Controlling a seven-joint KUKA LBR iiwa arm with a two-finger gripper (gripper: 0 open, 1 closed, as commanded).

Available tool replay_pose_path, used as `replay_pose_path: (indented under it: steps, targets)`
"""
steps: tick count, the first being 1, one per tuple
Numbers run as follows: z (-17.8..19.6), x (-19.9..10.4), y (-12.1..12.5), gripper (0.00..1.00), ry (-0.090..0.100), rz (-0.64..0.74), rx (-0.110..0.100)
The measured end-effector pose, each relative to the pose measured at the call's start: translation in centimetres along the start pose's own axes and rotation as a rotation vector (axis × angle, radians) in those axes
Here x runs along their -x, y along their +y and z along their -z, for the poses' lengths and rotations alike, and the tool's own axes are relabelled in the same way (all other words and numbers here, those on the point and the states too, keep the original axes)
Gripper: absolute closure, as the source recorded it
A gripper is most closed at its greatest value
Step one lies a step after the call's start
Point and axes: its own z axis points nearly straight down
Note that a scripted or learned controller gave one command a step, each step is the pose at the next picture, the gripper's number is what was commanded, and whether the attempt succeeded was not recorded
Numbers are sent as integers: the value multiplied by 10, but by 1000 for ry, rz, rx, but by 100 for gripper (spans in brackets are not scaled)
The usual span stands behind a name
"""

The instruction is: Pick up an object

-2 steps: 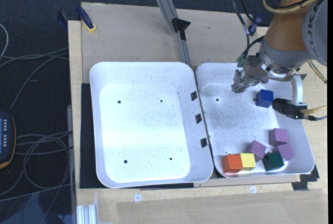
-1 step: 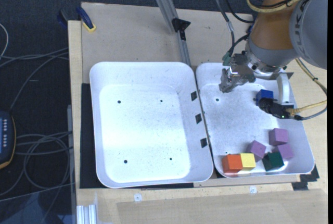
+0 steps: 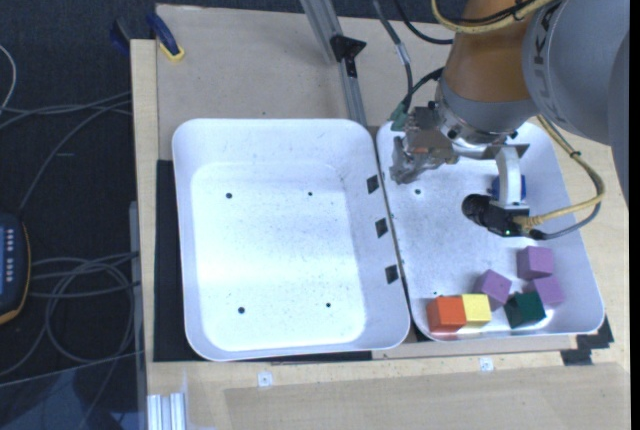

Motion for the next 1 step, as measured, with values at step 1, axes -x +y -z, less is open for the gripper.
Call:
replay_pose_path:
  steps: [1]
  targets:
    - [10, -46, 0, 100, -1, -1, 2]
